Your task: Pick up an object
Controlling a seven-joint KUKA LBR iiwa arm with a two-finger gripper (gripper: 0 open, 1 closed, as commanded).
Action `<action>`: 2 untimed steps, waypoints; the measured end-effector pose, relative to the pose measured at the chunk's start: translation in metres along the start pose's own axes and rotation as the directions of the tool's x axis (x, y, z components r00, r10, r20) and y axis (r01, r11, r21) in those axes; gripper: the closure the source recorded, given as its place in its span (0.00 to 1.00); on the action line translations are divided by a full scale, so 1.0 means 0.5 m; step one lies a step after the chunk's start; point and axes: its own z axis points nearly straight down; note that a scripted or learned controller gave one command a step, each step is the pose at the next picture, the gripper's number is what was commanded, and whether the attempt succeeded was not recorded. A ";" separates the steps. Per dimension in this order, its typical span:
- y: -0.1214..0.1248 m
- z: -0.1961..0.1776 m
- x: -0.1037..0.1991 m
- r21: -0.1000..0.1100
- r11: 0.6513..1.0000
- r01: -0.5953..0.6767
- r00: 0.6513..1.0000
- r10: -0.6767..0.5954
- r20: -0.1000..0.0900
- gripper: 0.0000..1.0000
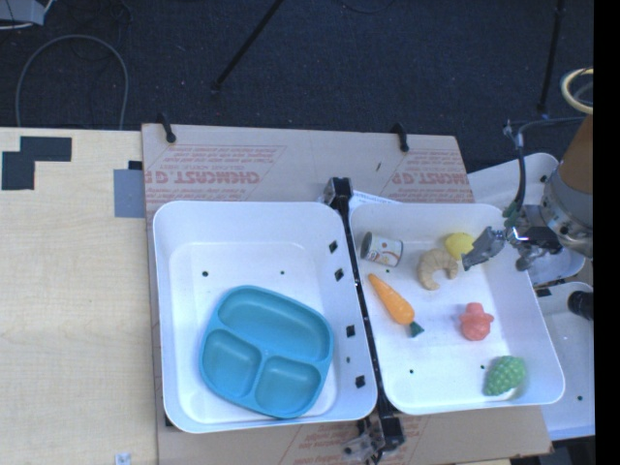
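Six small things loose in the right bin [542, 332]: yellow lemon-like toy [457, 244] near the far right, just beside the gripper [481, 251]; tan croissant-shaped piece [437, 267] touching or nearly touching its near-left side; small white cup with dark markings [383, 250] tipped on its side, left of those; orange toy carrot [392, 301] lying at a slant by the divider, green end pointing toward the near edge; pink-red strawberry-like toy [475, 322] nearer the middle right; green bumpy toy, broccoli-like [505, 375], in the near right corner

Gripper low over the far right part of that bin, dark fingertip just right of the yellow toy; cannot tell how far apart the jaws stand, nor whether anything sits between them

Blue divided plate [266, 351] with three compartments resting in the left bin [184, 231], toward its near side

Grey arm with an orange band [579, 163] reaching in from the right edge

Both bins on a cardboard sheet [291, 168] with red lettering; pale wooden bench [68, 308] to the left
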 end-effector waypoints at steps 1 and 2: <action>0.002 0.121 -0.011 -0.001 1.000 0.000 1.000 0.000 0.000 0.00; 0.008 0.245 -0.015 -0.001 1.000 -0.001 1.000 0.001 0.000 0.00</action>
